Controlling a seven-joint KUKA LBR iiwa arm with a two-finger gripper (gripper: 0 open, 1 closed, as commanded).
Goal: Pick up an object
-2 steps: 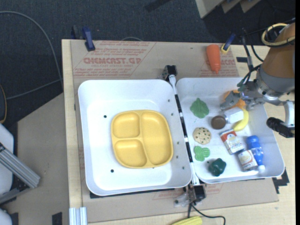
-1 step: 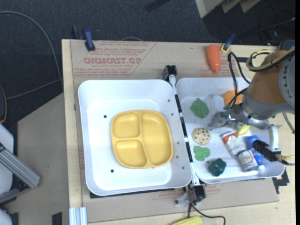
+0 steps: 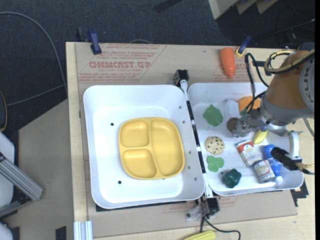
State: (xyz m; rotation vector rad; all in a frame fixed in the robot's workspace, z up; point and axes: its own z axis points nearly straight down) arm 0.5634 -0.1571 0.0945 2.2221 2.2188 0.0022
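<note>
My jaws (image 3: 245,125) are lowered into the right bin (image 3: 200,91), near its middle. Whether they are apart or together I cannot tell; nothing is visibly clamped between them. My arm (image 3: 289,91) enters over the bin's right edge and covers part of its far right corner.

Objects near the jaws:
- A small brown round object (image 3: 233,125), just beside them on the left.
- An orange object (image 3: 245,104), just beyond them toward the far edge, partly hidden by my wrist.
- A yellow piece (image 3: 259,136), just beside them toward the near edge.
- A dark green leafy piece (image 3: 213,115), toward the bin's left edge.

Objects further out, toward the near edge:
- A cookie (image 3: 214,144) and a light green piece (image 3: 215,163) along the left side.
- A dark green object (image 3: 231,178).
- A red and white packet (image 3: 248,152), a can (image 3: 263,171) and a blue item (image 3: 272,156), crowded together near the right corner.

The left bin (image 3: 95,149) holds a yellow divided plate (image 3: 150,148). A carrot (image 3: 228,61) lies on the desk (image 3: 120,61) beyond the right bin's far edge.
</note>
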